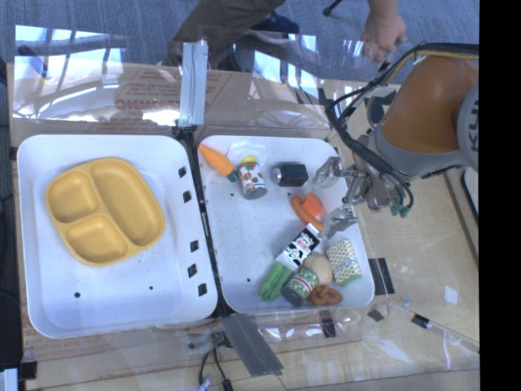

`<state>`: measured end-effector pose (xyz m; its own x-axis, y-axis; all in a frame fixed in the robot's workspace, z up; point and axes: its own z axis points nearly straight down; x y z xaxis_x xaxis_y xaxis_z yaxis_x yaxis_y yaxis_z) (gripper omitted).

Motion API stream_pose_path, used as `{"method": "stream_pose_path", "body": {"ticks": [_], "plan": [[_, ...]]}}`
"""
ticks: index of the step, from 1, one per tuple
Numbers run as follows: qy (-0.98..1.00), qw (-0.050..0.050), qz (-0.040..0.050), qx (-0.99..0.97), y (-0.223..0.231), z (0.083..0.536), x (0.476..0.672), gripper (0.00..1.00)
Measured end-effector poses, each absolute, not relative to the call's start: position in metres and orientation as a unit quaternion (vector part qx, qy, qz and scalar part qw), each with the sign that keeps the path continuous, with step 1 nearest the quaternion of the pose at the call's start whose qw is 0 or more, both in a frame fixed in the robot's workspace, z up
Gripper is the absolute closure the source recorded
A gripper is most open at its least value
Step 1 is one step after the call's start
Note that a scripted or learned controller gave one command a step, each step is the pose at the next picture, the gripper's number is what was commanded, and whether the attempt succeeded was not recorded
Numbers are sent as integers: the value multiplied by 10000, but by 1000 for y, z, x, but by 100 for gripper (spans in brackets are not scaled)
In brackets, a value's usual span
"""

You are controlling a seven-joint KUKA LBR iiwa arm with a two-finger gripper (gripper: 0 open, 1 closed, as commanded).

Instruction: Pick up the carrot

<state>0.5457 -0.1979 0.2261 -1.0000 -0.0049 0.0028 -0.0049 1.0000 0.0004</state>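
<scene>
Carrot (216,160) is lying far-left in the right bin (244,292), looking light, rigid, slick; mid-body grip is looking best. Gripper (335,192) is hovering spread wide, holding nothing.

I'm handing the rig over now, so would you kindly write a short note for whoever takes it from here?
Gripper: open, holding nothing, at the right bin's right side, just beside an orange toy piece.
Carrot: lying at the right bin's upper left corner, next to a small can, apart from the gripper.
Yellow tray: in the left bin.
Done: nothing lifted.
Left: reach the carrot, grasp it, lift it.
</scene>
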Motion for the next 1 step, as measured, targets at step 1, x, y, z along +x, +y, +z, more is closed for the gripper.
{"method": "stream_pose_path", "body": {"ticks": [1], "plan": [[-9995,-98,35,300,-203,118,533,0]]}}
